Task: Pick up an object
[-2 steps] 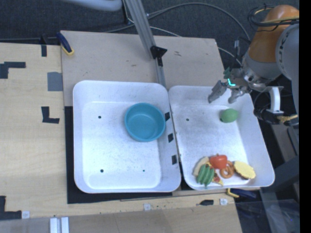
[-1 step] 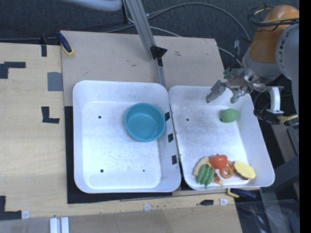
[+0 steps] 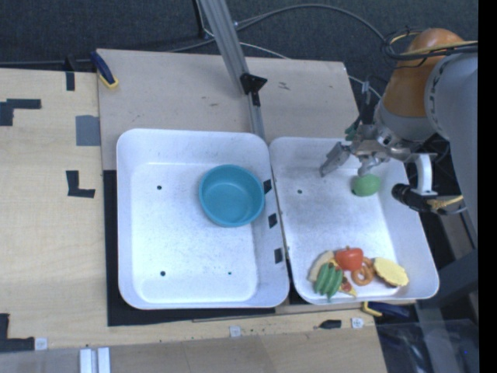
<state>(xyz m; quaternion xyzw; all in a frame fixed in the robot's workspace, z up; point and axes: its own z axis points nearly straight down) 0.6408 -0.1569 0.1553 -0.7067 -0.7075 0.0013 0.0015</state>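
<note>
Right bin middle bare, toy food heap crowding its near corner, green ball by far wall

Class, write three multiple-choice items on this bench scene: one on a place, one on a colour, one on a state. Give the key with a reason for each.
1. Where is the bowl?
A. left bin
B. right bin
C. on the bench outside the bins

2. What colour is the ball below the end effector?
A. red
B. green
C. yellow

3. How does the bowl stand?
A. tipped on its side
B. upside down
C. upright, opening up

Key: 1 A, it sits inside the left bin; 2 B, it is pale green against the right bin; 3 C, its hollow inside faces the camera.
</note>
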